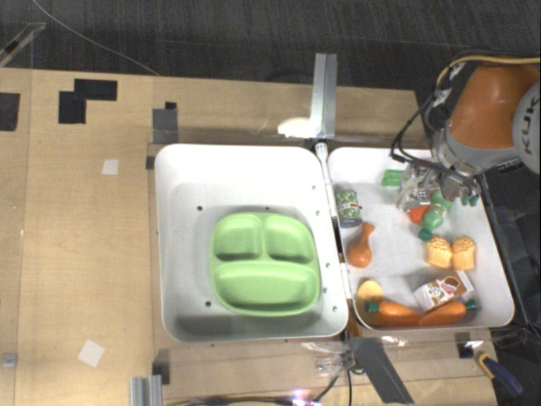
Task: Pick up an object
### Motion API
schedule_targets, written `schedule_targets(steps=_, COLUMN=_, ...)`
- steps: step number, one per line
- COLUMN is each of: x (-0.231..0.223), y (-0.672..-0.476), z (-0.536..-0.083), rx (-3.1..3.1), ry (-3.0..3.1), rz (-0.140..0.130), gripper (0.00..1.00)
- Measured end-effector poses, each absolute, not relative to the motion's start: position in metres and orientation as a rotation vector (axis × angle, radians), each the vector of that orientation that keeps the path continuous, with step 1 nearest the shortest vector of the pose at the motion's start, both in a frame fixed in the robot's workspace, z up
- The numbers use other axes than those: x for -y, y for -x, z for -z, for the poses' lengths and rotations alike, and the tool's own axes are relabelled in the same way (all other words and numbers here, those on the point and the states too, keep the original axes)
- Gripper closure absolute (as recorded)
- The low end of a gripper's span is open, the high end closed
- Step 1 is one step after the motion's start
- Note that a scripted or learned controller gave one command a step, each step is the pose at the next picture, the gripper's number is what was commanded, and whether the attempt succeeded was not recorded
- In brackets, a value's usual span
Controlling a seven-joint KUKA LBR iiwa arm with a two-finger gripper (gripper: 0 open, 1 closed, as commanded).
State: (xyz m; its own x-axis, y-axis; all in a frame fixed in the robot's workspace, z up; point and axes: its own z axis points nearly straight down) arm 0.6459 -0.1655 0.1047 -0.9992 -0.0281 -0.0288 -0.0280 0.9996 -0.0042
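Two white bins sit on a wooden bench (76,252) before dark carpet. The left bin (169,227) holds a green tray (265,263). The right bin (499,303) holds toy food, including carrots (418,313); the hand (420,194) hovers over its far end.

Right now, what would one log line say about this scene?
arm: over right bin, far corner | gripper: low by red-green toy | held: none seen | left bin: green tray

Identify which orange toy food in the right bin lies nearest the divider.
The drumstick-shaped piece, beside the small can; the carrots lie along the bin's front.
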Motion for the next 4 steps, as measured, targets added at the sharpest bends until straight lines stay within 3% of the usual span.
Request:
schedule_targets(steps=1, x=0.159, y=-0.67, z=-0.238, rx=-3.113, ry=-0.164, rz=0.004, gripper=1.0)
schedule_targets(steps=2, x=0.204, y=-0.621, z=-0.177, rx=-3.112, ry=0.358, rz=0.003, gripper=1.0)
schedule_targets(steps=3, x=0.204, y=-0.622, z=-0.177, rx=-3.111, ry=0.36, rz=0.004, gripper=0.0)
schedule_targets(steps=4, x=0.194, y=-0.566, z=-0.09, rx=-3.111, ry=0.314, rz=0.006, gripper=0.0)
